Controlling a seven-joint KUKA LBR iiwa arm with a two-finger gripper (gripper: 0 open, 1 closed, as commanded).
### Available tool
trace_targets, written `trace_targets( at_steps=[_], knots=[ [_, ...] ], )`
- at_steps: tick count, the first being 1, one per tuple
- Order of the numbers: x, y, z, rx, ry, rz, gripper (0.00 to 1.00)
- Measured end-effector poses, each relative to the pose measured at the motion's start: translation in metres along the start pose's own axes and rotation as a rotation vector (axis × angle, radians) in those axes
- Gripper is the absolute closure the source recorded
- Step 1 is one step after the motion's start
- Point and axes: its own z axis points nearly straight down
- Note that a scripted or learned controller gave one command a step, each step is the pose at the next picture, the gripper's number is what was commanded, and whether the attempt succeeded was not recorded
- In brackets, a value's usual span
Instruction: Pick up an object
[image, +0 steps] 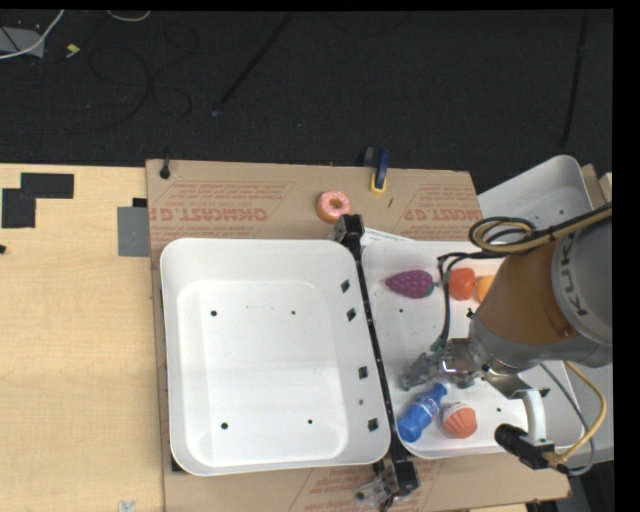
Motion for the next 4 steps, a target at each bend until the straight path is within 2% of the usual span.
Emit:
trace_targets(
  at_steps=[1,2,3,4],
  knots=[
    [0.015,-0.026,0.0,-0.004,-0.002,0.001,0.0],
    [0.014,-0.025,-0.01,-0.004,-0.001,0.007,1.0],
    [0.053,-0.01,-0.105,-0.015,-0.002,-0.008,1.0],
    [0.077,-0.02,-0.123,-0.007,-0.002,-0.005,1.0]
  ],
)
